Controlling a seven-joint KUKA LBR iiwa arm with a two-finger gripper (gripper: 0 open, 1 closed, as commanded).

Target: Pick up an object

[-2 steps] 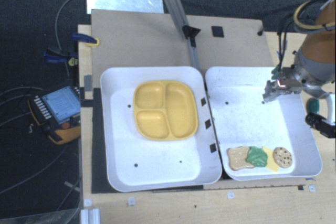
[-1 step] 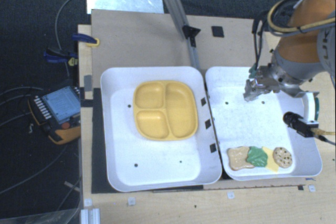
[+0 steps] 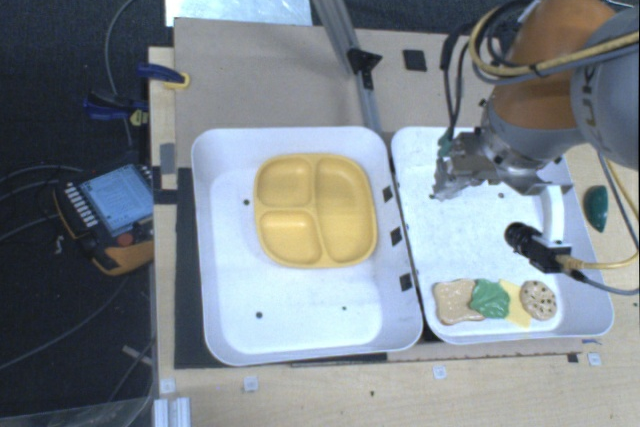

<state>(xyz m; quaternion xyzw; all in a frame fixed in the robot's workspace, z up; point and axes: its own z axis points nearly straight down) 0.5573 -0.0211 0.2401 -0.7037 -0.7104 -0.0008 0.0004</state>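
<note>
**Pick not yet made: food pieces lie untouched in the right bin**

Flat toy food pieces, a tan bread slice [image 3: 456, 301], a green leaf [image 3: 490, 298], a yellow slab [image 3: 517, 305] and a speckled round cookie [image 3: 538, 299], lie in a row touching at the near edge of the right white bin [image 3: 440, 245]. The metal two-finger gripper [image 3: 445, 177] hangs above the bin's far part, well apart, nothing visibly held. A glossy yellow divided plastic tray [image 3: 315, 211] sits in the left white bin [image 3: 225, 315].

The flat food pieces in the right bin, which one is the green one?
The green leaf-shaped piece, second from the left in the row, between the tan bread slice and the yellow piece; a speckled cookie ends the row.
</note>
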